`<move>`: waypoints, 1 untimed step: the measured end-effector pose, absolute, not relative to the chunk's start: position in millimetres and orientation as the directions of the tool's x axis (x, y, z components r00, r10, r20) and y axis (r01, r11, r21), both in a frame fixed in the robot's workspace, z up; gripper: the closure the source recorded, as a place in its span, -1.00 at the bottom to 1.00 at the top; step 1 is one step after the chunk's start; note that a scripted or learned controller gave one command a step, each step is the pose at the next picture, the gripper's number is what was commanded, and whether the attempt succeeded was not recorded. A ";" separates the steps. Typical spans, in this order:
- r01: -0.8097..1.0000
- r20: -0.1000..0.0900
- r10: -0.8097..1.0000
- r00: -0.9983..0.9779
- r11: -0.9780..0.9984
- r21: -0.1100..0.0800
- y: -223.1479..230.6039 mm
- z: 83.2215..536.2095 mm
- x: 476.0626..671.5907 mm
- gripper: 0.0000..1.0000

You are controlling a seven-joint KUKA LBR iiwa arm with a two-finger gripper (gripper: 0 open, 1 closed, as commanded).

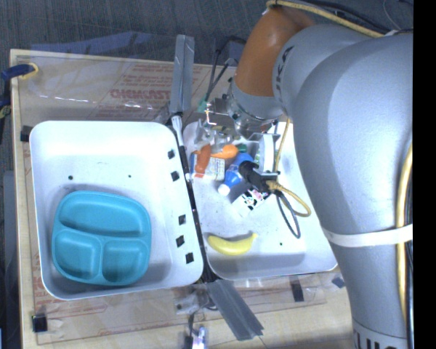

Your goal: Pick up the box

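Note:
A small box (208, 163) with an orange side and a white label lies in the upper left of the right bin (291, 257). It sits close to the wall between the two bins. My gripper (241, 153) reaches down into this bin just right of the box, in a cluster of items. The wrist and arm hide much of that cluster. An orange carrot-like piece (226, 151) and a blue bottle (235, 179) with a white cap lie right beside the box, under the gripper.
A yellow banana (230, 243) lies near the right bin's front wall. A black-and-white patterned item (251, 199) sits beside the blue bottle. The left bin (94, 140) holds a blue divided tray (100, 235). A yellow cable (294, 202) loops off the wrist.

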State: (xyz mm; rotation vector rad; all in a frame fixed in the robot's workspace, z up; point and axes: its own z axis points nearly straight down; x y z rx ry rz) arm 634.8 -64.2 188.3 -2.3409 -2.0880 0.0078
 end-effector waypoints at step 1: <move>0.987 -0.002 0.987 0.162 -0.162 -0.010 -27.0 187.3 601.0 1.00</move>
